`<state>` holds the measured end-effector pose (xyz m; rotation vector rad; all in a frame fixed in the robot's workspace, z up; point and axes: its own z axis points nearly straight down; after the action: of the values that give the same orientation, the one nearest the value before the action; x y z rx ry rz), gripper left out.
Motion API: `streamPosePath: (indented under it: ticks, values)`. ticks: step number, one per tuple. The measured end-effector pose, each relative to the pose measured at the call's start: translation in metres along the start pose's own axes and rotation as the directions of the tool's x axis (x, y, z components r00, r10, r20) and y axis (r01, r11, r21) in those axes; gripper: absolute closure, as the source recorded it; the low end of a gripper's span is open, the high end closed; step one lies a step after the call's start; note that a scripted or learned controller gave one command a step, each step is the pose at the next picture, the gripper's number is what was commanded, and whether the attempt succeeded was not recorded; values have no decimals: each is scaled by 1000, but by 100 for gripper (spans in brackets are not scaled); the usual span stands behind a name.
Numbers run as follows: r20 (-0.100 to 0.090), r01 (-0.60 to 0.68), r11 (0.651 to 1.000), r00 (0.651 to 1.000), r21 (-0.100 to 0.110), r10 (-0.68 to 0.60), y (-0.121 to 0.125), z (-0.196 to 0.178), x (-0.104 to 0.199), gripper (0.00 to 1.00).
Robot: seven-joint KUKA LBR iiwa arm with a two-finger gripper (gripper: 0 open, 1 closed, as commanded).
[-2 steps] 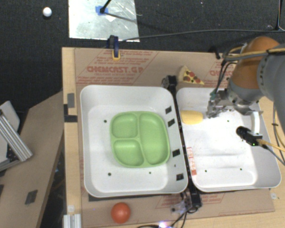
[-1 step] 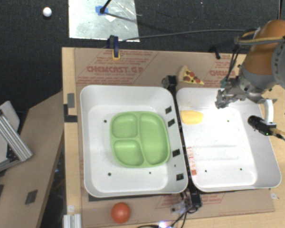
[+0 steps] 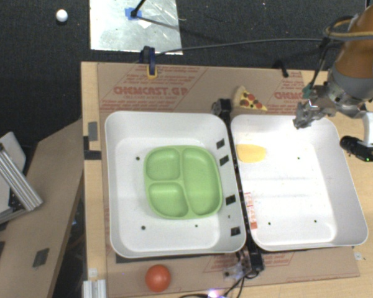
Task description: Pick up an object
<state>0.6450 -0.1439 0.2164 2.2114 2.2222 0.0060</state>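
Nearest, on the worktop (image 3: 311, 272): a red ball (image 3: 157, 277), outside both bins. Beyond, a green divided tray (image 3: 182, 182) lying flat in the left bin (image 3: 121, 166). Farther, a yellow piece (image 3: 251, 153) in the right bin (image 3: 336, 197), likeliest target. Farthest, tool (image 3: 306, 115) over that bin's back rim; spread or pressed together, impossible to tell.

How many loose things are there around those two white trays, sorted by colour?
Green: 1, divided plate
Yellow: 2, flat yellow piece, pizza slice toy
Red-orange: 1, ball
White: 1, small ball
Total: 5
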Motion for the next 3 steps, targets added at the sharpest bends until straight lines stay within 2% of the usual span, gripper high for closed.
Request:
streamPosePath:
  ticks: [1,3]
  values:
    - [-1,1,1000,1000,1,-1,2,-45,0,100]
    - [-4,5,1000,1000,6,-5,13,-30,111,100]
